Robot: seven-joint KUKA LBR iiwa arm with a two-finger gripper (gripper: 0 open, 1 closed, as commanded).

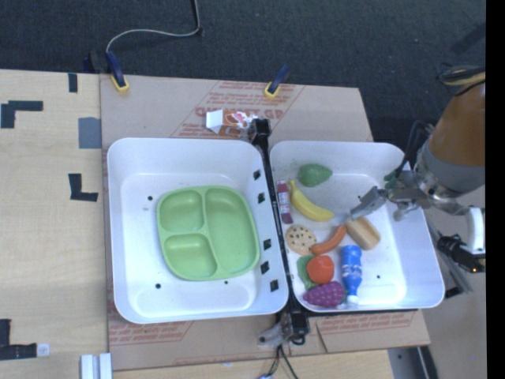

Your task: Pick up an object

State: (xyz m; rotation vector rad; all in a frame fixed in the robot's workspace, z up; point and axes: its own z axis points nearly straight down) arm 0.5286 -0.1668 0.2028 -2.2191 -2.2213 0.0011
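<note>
1. While poised just above the bread roll [363, 232], the gripper [371, 204] is seen with fingers spread, nothing pinched.
2. Roll, beside the carrot [327, 240]: judged light, stiff, plastic; best taken across its width.

Beside the pale green divided plate [208, 233] lie a yellow banana [308, 204], an orange carrot [328, 240], purple grapes [325, 294], a tan speckled cookie [300, 238] and a blue-and-white bottle [350, 272]; both bins [126, 212] are white.
</note>
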